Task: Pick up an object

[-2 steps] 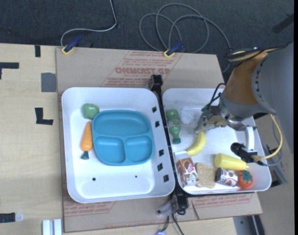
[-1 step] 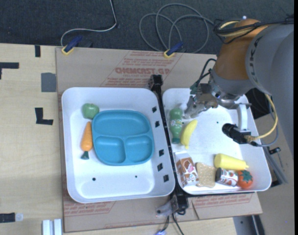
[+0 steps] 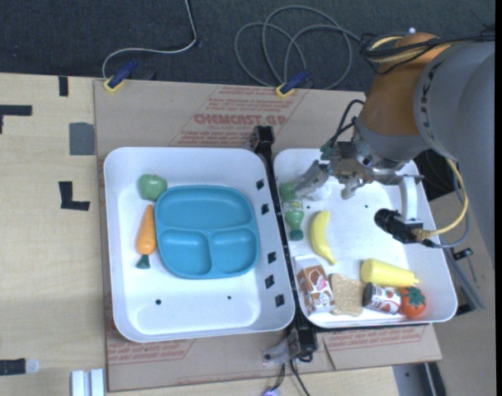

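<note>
- The gripper (image 3: 327,182) hung over the upper part of the right bin (image 3: 443,280), its two fingers spread apart with nothing between them
- One finger reached toward the bin's left wall, the other pointed down toward the bin floor; both appeared to be above the objects rather than touching any
- By my reading, the step in hand was the approach: the arm was positioned over the bin but no grasp had been made
- The nearest candidates were the small green object (image 3: 292,213) against the left wall, just under the left finger, and the banana (image 3: 320,236) a little below the gripper
- The banana lay flat on the bin floor, its long axis running roughly top to bottom in the view with a slight curve, upper tip toward the gripper and lower tip toward the cracker (image 3: 347,294)
- A grasp on the banana would likely call for lowering with the fingers set across its short width, near its middle
- The green object sat tight to the wall, so a finger might catch the bin edge there
- Further off in the same bin lay a yellow wedge-shaped item (image 3: 388,271) and a tomato (image 3: 414,301); the left bin (image 3: 119,287) held a blue plate (image 3: 207,229), a carrot (image 3: 146,231) and a green apple (image 3: 152,186)
</note>
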Available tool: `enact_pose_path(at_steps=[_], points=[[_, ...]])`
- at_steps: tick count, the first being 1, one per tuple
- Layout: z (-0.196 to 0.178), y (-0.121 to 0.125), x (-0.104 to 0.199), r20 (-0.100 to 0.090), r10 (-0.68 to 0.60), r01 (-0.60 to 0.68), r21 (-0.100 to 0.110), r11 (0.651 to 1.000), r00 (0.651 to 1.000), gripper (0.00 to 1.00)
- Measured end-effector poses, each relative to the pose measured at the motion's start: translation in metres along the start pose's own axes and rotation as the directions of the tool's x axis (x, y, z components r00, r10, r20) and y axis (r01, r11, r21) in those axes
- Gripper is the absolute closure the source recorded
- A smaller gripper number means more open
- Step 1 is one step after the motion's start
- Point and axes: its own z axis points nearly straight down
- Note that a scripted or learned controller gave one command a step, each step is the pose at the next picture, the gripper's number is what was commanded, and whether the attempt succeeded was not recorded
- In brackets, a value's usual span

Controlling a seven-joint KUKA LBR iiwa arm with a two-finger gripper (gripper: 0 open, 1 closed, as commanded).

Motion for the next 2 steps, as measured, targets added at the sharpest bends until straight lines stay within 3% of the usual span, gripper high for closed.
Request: enact_pose_path(at_steps=[1, 2], points=[[0.1063, -0.0161, -0.0372, 0.0, 0.001, -0.001, -0.001, 1.0, 1.0, 0.0], [0.0967, -0.0156, -0.0378, 0.003, 0.001, -0.001, -0.004, 1.0, 1.0, 1.0]])
